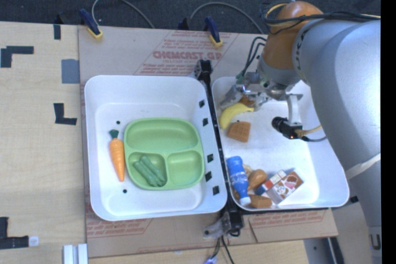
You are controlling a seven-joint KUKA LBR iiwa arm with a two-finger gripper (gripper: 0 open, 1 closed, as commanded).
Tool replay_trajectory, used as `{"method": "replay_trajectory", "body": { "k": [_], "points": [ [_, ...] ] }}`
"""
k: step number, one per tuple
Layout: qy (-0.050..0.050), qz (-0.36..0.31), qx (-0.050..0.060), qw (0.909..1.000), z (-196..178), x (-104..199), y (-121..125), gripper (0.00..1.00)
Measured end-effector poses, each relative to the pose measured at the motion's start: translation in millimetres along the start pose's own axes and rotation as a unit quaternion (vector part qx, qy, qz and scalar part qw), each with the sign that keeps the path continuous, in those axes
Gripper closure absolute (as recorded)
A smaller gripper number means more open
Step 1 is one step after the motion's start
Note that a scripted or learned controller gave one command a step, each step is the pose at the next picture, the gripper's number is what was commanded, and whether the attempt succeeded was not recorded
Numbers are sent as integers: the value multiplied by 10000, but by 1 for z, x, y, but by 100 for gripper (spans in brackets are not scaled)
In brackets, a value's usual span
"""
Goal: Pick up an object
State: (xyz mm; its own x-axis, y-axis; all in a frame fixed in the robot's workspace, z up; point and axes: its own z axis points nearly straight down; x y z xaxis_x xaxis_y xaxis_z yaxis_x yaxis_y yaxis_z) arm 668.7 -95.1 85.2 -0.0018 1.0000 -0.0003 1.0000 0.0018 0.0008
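Cardboard [167, 55] lines the wooden bench [37, 151] beneath two white bins [99, 96]; fingers [246, 94] unreadable over the banana [234, 113].

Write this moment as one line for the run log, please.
arm: over right bin | gripper: at banana, grasp unclear | left bin: carrot, green tray

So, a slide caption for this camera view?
KUKA gripper down at a banana in the right bin; carrot beside green tray.

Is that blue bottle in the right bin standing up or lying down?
Lying down. The blue bottle rests on its side on the floor of the right bin, its white cap end pointing toward the near rim.
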Motion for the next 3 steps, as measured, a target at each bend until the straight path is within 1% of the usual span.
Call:
{"method": "replay_trajectory", "body": {
  "k": [3],
  "points": [
    [0, 0, -1, 10000, 0, -2, 0, 0]
  ]
}}
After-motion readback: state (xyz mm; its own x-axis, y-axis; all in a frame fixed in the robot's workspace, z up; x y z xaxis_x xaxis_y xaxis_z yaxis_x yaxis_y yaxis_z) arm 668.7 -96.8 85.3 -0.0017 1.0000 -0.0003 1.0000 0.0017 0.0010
